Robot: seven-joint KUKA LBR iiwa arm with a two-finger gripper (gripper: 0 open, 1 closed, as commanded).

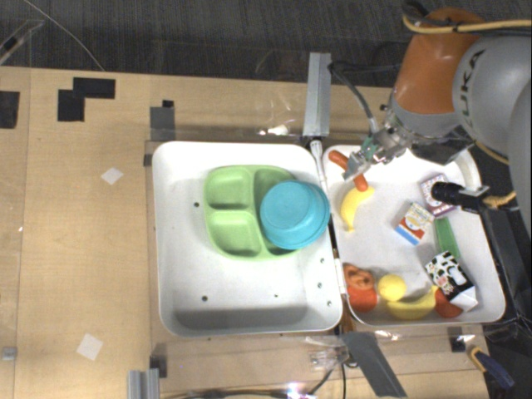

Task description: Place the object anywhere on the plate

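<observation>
The left bin [179,248] has open floor along its front and left side. A blue bowl [293,214] covers much of the green plate [234,210]. The right bin [490,260] is crowded in front; its middle seems open, beside the banana [355,207].

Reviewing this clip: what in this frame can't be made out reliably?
- Gripper: small and blurred in the camera view; its state is unclear, and so is any contact with the banana just below.
- Green divided plate: right-hand part covered by the blue bowl.
- Items in the right bin's near corner: piled together, overlapping, hard to identify.
</observation>
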